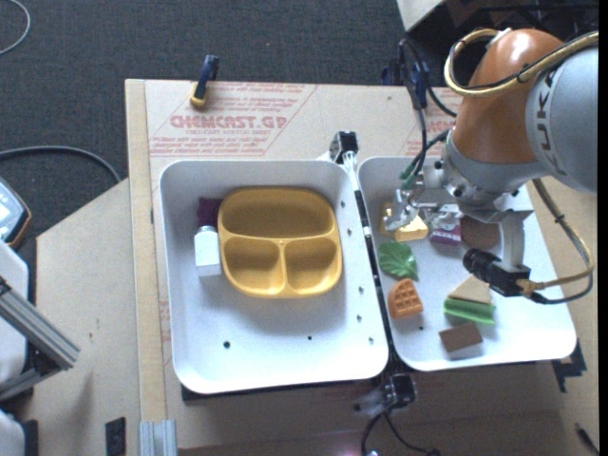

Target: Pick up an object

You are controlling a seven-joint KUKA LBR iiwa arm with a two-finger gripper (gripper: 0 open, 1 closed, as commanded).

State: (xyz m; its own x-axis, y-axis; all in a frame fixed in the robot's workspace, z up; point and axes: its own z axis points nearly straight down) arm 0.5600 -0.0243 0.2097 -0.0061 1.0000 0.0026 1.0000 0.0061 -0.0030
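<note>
1. The end effector [410, 215] sits low in the right bin [556, 326], at its upper-left area, just over a yellow piece [410, 229]. Whether it is apart, together or clamped on anything: I cannot tell (metal parts and wrist bulk crowd that spot).
2. Candidate objects all lie in the right bin: the yellow piece under the tool, a green leaf-shaped piece [398, 259] just below it, an orange waffle-shaped piece [405, 299], a green-and-tan wedge [469, 304], a brown block [461, 339] and a purple piece [445, 235] near the wrist.
3. The left bin [180, 302] holds a yellow divided tray [279, 239], with a small white bottle [207, 251] touching its left side and a dark purple item [208, 208] just above the bottle.
4. Risk: the yellow piece lies close to the wall between the bins; a closing grip could catch the wall, or nudge the piece sideways.
5. Risk: the leaf lies just beside the target, so it could get pinched along with it, or a thin flat piece could slip out on lifting.
6. Hard to read: the arm [518, 103] hides the bin's upper right; the purple piece is partly covered; the yellow piece's full outline is unclear.
</note>
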